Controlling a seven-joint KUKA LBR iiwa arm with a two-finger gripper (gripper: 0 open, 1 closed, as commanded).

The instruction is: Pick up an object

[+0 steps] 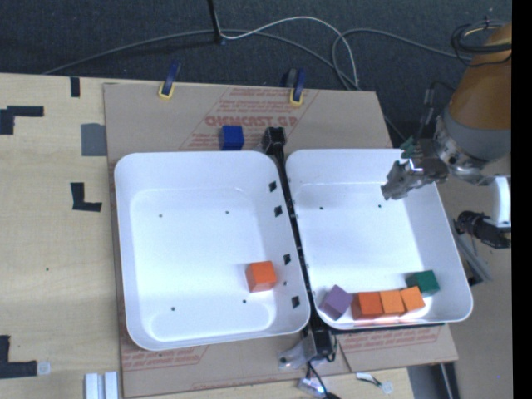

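Gripper: your gripper (399, 181) hangs over the right bin's (366, 223) far right corner; you can't tell its opening or any load.
Right bin: purple block (336, 302), two orange blocks (381, 304), green block (425, 283) along the near wall.
Left bin: one orange cube (261, 276) in the left bin (166, 248).

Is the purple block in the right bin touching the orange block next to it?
Touching. In the camera view the purple block sits directly against the left orange block at the near wall of the right bin, with no white bin floor visible between them.
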